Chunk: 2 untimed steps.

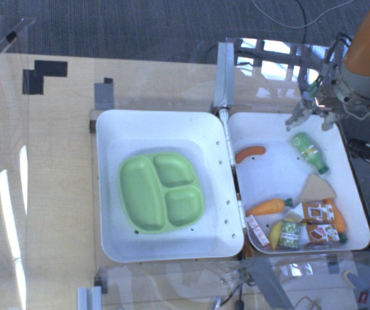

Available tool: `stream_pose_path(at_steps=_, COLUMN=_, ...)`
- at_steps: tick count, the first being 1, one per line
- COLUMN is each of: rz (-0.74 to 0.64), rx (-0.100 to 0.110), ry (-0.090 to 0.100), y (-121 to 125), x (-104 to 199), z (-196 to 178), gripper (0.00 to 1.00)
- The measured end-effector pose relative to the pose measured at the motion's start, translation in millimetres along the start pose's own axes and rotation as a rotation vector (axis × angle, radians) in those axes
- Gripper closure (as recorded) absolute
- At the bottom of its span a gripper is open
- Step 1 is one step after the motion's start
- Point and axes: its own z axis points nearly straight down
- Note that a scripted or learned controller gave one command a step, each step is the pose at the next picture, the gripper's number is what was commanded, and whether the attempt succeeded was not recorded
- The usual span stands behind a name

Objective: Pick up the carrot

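An orange carrot [268,206] with a green stem end lies in the right bin [281,173], near its front left. My gripper [313,118] hangs over the bin's back right corner, far from the carrot, just above a green bottle [309,152]. Its two fingers [296,119] are spread apart with nothing between them.
A sausage [250,153] lies at the right bin's left side. A tan wedge [316,189], snack packets [318,221], a yellow item [274,234] and another orange piece [337,217] crowd the front. The left bin [117,134] holds a green divided plate [161,191].
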Motion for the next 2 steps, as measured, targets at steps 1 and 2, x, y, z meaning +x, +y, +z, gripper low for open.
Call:
stream_pose_path(at_steps=1, rz=0.156, rx=0.0, ry=0.0, y=-69.4, x=-60.7, z=131.9, gripper=0.0)
stream_pose_path(at_steps=2, rz=0.258, rx=0.001, ry=0.001, y=-96.0, x=17.3, z=105.6, gripper=0.0)
